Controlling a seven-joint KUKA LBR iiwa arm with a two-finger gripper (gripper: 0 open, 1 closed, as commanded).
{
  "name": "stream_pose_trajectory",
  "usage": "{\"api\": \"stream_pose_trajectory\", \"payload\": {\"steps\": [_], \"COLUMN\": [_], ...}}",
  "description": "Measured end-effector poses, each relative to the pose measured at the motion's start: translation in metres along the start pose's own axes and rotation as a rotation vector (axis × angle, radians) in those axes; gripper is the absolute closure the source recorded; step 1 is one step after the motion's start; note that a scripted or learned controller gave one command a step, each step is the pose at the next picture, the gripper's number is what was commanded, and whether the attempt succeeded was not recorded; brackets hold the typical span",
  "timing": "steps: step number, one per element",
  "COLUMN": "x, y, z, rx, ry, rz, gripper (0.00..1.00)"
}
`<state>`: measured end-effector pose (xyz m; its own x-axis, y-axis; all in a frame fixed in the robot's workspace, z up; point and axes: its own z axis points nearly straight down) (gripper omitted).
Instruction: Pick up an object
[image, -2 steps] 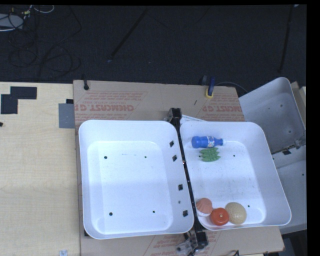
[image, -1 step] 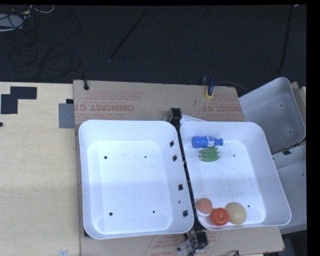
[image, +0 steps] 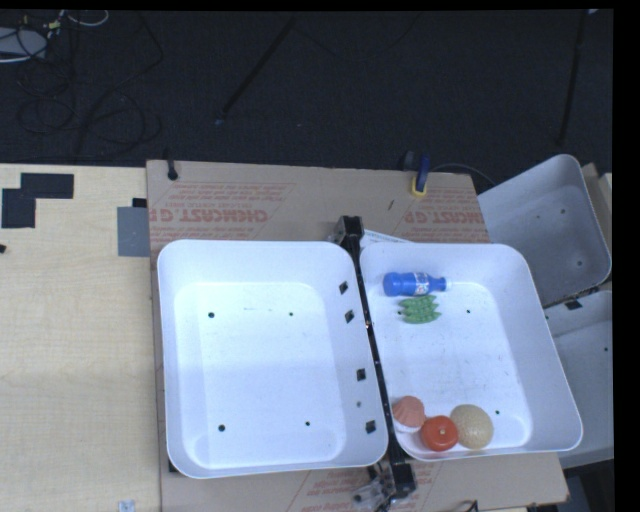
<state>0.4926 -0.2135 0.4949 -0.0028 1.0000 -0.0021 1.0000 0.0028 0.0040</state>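
Note:
The right bin (image: 520, 300) holds a blue bottle (image: 413, 284) lying on its side near the far left corner. Just below it lies a small green leafy object (image: 420, 310). Along the near edge sit three round things side by side: a pale pink one (image: 408, 411), a red one (image: 439, 433) and a beige ball (image: 472, 425). The pink one touches the bin's left wall.
The left bin (image: 180, 300) stands beside the right one, joined by a black clip strip (image: 362, 340). Both rest on a cardboard sheet (image: 260, 200). A grey-white panel (image: 545, 225) leans at the right. A blue and yellow clamp (image: 421, 174) sits at the cardboard's far edge.

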Motion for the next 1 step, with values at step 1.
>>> {"api": "stream_pose_trajectory", "payload": {"steps": [1], "x": [0.0007], "y": [0.0821], "z": [-0.0445], "rx": [0.000], "ry": [-0.002], "rz": [-0.002], "gripper": [1.00]}}
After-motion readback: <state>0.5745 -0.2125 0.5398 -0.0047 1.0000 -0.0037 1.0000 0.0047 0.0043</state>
